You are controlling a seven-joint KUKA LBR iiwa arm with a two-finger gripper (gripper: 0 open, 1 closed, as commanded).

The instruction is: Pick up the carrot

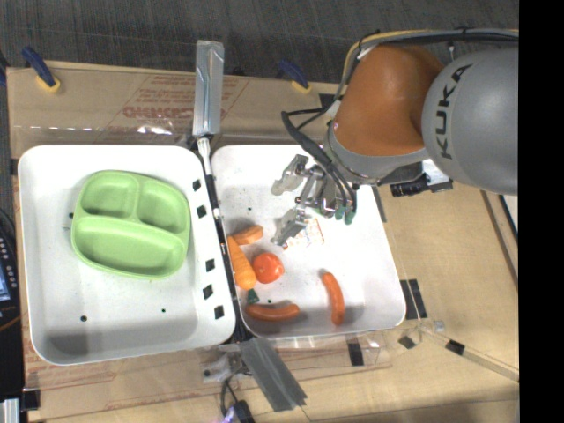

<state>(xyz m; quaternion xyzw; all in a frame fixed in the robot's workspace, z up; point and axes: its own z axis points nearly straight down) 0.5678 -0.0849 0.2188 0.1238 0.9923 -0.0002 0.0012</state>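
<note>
Right, I read the gripper [293, 203] jaws as spread, two metal fingers apart with nothing pinched between them, hanging over the middle of the right bin [374, 236]. Lower fingertip sits just above and right of the carrot [244, 269], not touching it that I can see. Carrot is a stubby orange taper lying against the bin's left wall, beside the divider. Smooth glossy tomato [268, 267] is touching its right side. A short orange piece [247, 234] lies just above them. Two curved sausage shapes: one [273, 311] along the front wall, one [333, 297] toward the front right. Bin floor is matte white plastic, shallow, rounded corners; open floor at back and right. Left bin [35, 236] holds a green compartment tray [132, 223], rounded and matte.
</note>
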